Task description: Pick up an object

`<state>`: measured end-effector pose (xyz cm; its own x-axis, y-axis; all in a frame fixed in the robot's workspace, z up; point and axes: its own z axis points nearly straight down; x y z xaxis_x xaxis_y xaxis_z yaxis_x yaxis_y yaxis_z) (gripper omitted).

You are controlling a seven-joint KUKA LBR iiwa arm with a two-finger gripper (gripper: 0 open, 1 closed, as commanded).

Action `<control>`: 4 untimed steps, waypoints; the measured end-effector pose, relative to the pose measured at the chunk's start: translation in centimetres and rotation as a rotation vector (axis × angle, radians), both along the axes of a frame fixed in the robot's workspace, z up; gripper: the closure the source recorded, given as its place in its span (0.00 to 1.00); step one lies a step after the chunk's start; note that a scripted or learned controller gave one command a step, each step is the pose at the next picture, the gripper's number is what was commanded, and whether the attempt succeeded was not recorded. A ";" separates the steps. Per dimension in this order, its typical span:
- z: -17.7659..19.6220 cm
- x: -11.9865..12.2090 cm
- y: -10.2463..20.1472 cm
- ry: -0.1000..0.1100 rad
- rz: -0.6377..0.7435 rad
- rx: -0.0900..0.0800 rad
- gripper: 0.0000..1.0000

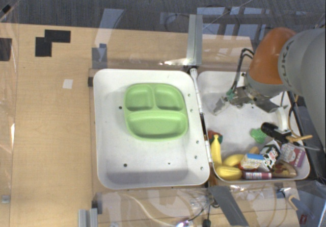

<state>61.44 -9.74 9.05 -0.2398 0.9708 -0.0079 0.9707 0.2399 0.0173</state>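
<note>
Grey arm (305, 62): hiding the right bin's (224, 83) far corner.
Gripper (220, 106): hanging spread (nothing between), yellow banana (216, 150) lying nearer.

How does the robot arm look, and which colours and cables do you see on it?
The arm is thick, rounded and grey, with a glossy orange band above the wrist. Thin black cables loop beside that band. The gripper is small, metallic grey, with slim fingers.

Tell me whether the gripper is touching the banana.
Apart. The camera view shows the gripper over bare white floor near the right bin's upper left, well clear of the banana.
</note>
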 end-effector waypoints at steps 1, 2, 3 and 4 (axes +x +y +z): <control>3.3 1.5 -2.7 0.017 -0.108 0.005 0.00; -0.2 0.4 -4.5 0.008 -0.194 0.007 0.00; 0.0 -6.4 -9.5 0.002 0.000 0.000 0.00; 0.9 -6.1 -9.3 0.002 0.001 0.006 1.00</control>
